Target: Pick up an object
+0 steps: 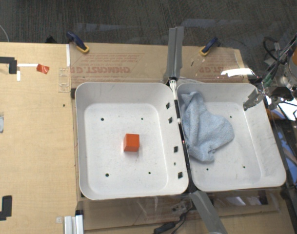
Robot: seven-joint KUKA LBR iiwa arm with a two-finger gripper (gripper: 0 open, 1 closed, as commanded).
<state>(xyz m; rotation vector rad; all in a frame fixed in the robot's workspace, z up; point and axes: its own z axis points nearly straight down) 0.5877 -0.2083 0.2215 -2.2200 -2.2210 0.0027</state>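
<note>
An orange-red cube point(131, 143) sits on the floor of the left bin point(89, 130), a little left of its middle. A crumpled light blue cloth point(204, 128) lies in the right bin point(260, 150), against its left wall. My gripper point(258, 97) hangs over the right bin's upper right corner, near the rim, well apart from both the cloth and the cube. Nothing shows in its grasp.
A metal divider point(175, 57) runs between the two bins. Blue and yellow clamps point(77, 42) hold brown cardboard behind the bins. A wooden board point(26, 130) lies to the left. Cables and hardware point(285, 82) crowd the right edge.
</note>
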